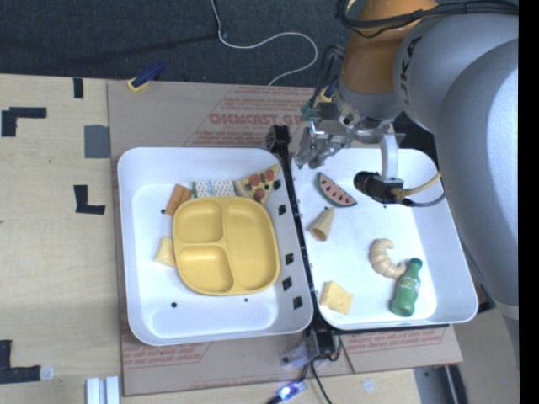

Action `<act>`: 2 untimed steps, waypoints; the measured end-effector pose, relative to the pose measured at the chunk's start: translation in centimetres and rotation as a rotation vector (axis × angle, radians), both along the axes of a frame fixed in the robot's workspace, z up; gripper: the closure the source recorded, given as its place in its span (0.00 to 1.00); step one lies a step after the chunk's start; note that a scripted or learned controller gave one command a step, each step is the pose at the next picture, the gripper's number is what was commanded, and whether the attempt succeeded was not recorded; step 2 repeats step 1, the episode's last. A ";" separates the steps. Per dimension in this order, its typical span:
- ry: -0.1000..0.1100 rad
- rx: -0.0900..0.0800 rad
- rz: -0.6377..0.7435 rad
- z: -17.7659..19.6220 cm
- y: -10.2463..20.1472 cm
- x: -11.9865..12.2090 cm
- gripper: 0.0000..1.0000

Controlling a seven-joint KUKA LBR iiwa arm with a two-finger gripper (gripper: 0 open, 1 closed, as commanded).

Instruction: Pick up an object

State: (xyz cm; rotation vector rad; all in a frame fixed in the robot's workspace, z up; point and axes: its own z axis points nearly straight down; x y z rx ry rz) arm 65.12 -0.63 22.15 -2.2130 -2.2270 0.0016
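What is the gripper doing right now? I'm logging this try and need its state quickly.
Gripper: cannot be told. It sits above the far-left corner of the right bin, near the watermelon slice.

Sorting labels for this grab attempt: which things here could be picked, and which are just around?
Pickable: watermelon slice, cone, croissant, bottle, cheese, pizza slice, yellow plate.
Just around: bins, cardboard, cable.

Both white bins (135, 251) look like smooth, slightly glossy plastic; the yellow divided plate (226, 247) is matt plastic, the green bottle (406, 288) shiny, the sheet beneath (168, 116) plain brown cardboard, the arm's grey shell (472, 82) smooth and satiny
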 end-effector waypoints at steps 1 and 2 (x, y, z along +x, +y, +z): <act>-0.001 0.000 0.000 -0.8 4.9 1.2 1.00; -0.001 0.000 0.000 -0.8 4.9 1.2 1.00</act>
